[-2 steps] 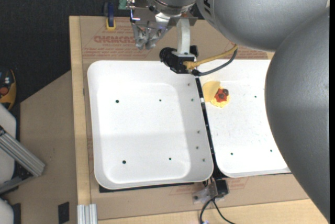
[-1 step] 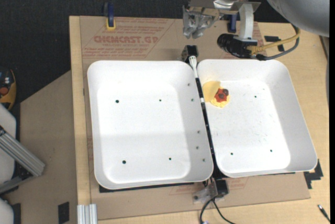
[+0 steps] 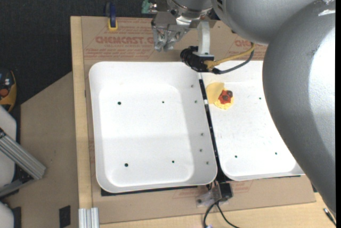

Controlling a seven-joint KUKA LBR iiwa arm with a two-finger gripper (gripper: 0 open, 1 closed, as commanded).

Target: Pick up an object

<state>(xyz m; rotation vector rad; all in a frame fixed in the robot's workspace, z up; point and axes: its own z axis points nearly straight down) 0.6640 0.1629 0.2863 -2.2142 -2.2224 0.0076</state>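
the gripper hangs past the far rim of the left bin — likely to leave both bins in view; released or clenched cannot be told. the 1 object, a yellow disc topped red, lies in the right bin by its left wall.

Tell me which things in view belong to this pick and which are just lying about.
For the job: gripper, over the board behind the left bin; yellow disc with red piece on it, in the right bin.
Lying about: blue-and-yellow clamp at the board's far edge.
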